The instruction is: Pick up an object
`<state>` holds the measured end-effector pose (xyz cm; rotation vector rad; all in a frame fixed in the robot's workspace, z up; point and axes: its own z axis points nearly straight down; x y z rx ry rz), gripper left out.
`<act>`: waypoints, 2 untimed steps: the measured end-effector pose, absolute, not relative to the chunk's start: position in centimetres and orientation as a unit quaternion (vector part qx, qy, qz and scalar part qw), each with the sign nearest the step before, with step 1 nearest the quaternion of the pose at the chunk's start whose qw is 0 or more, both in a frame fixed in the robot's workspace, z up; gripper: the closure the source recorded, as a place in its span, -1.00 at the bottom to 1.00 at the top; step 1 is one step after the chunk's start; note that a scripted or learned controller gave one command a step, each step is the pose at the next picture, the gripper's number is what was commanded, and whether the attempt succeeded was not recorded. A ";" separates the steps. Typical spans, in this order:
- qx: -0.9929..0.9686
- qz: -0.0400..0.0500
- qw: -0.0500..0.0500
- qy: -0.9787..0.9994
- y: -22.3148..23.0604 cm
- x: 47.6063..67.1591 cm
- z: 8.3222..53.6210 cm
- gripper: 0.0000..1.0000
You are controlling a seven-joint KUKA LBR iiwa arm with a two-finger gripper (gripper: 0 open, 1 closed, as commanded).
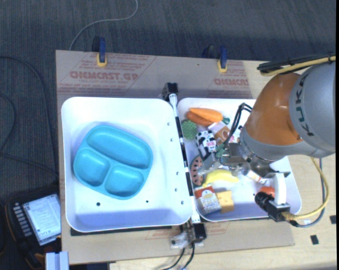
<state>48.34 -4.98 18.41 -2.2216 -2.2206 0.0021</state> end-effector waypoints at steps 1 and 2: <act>-0.708 0.001 0.001 -0.706 -10.0 48.3 13.2 -1.00; -0.708 0.001 0.000 -0.707 -10.0 48.4 14.2 1.00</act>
